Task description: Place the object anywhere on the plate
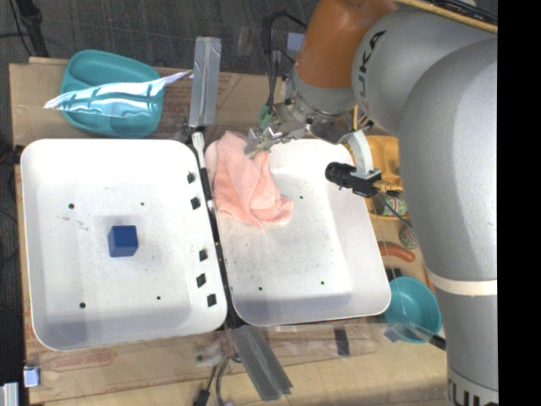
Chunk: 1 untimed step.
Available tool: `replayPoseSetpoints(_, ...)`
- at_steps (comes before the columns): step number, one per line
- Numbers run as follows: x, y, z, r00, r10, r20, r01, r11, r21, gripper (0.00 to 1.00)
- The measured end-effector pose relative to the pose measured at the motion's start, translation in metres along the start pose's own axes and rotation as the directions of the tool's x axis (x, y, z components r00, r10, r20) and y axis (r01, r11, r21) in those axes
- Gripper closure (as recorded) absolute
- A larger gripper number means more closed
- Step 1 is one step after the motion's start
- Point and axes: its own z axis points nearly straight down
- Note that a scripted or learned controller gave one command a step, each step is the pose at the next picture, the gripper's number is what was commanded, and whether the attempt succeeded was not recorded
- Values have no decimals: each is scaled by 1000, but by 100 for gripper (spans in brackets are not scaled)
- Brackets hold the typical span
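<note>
The gripper (260,139) is hovering at the far left corner of the right bin (338,260), touching the top of a pink cloth (245,189) that is lying crumpled against that bin's left wall. Whether the claw is clenched on the cloth, I cannot tell. A blue cube (123,240) is sitting in the left bin (51,184). A teal bowl (110,91) is resting beyond it.
</note>
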Motion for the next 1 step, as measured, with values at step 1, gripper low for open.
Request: replayPoseSetpoints(1, 74, -18, -29, 989, -146, 2, 146, 989, -3, 100)
